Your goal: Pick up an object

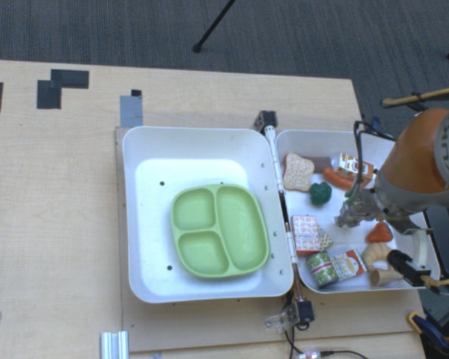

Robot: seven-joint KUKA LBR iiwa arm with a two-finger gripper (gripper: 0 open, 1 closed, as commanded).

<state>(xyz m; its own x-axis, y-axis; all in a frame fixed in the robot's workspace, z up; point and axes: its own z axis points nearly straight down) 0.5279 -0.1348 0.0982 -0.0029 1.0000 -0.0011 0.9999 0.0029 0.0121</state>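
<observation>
On the table [52, 200], the left bin [135, 223] has open white floor around a green three-part plate [220, 230]. The right bin [307, 144] is crowded: a bread slice [298, 172], green broccoli [320, 193], a red-checked packet [307, 232], a can [323, 269], an orange carrot [337, 177]; no label is legible. The gripper [353, 214] hangs over bare floor mid-bin; whether it is open or closed I cannot tell.

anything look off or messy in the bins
Nothing looks spilled or damaged. The toy food lies loosely jumbled in the right bin, with the green can on its side, while the green divided plate sits flat in the left bin. The gripper is over the right bin.
</observation>
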